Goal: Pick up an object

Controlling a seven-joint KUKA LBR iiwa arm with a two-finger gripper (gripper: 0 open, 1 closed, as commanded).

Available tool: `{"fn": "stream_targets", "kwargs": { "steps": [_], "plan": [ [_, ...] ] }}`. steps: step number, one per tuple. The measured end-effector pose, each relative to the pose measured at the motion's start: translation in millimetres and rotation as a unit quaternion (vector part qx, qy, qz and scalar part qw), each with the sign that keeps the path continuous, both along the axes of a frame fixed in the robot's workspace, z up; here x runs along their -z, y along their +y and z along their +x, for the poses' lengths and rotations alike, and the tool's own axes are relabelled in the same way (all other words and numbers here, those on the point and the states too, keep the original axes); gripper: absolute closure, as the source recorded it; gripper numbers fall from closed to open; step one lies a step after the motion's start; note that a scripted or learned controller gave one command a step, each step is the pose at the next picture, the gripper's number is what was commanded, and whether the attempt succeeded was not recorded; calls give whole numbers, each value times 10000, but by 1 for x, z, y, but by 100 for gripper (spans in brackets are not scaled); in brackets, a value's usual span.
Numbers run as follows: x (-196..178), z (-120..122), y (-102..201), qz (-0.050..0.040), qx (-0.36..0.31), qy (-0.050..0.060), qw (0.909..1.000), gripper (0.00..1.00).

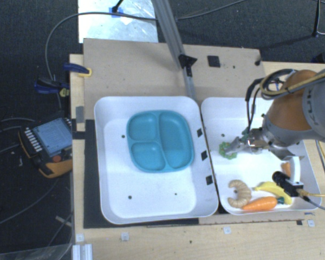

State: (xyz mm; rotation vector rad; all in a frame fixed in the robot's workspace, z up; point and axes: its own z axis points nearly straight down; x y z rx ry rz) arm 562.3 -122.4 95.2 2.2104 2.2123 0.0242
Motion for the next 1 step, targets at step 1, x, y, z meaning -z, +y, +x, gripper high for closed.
{"fn": "stream_targets", "kwargs": {
  "steps": [1],
  "plan": [
    [-14,4,1,-4,-9,-69,10000,100]
  ]
}}
